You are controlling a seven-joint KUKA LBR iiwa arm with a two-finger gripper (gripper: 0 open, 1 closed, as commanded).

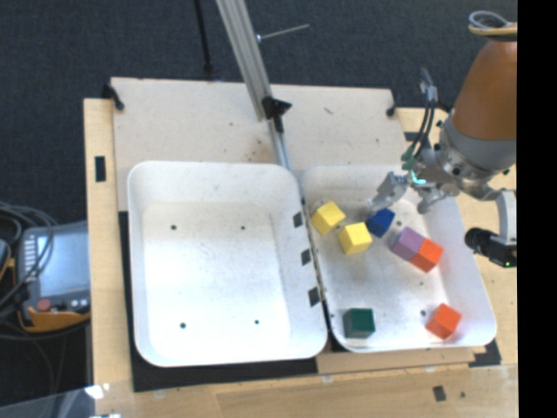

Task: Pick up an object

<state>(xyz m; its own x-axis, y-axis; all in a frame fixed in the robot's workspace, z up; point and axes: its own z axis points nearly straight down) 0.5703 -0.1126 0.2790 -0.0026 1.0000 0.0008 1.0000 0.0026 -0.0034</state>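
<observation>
Camera view, read from its left side: a grey screened control box with dark cables sits off the edge of the pale wooden counter. On the counter lies the left shallow white plastic bin, its floor speckled and marked by a few dark dots. A slanted silver aluminium rail runs down from the top of the picture and ends where the two bins meet.

Just beside it is the right shallow white plastic bin, which carries all the loose pieces. Nearest its left wall is a yellow cube, tilted, with a second yellow cube just beside it, lower and to the right. Near the bin's front edge rests a dark green cube, well apart from the others. A small blue cube lies to the right of the yellow pair, close to the second one. Further right, a purple block touches an orange block. A separate orange cube sits near the front right corner.

The grey arm with its orange band comes in from the right, and its pincer hangs over the bin's upper part, directly above the blue cube. Its metal fingers are spread apart and nothing is held between them. The blue cube rests on the bin floor at the tip of the nearer finger.
</observation>
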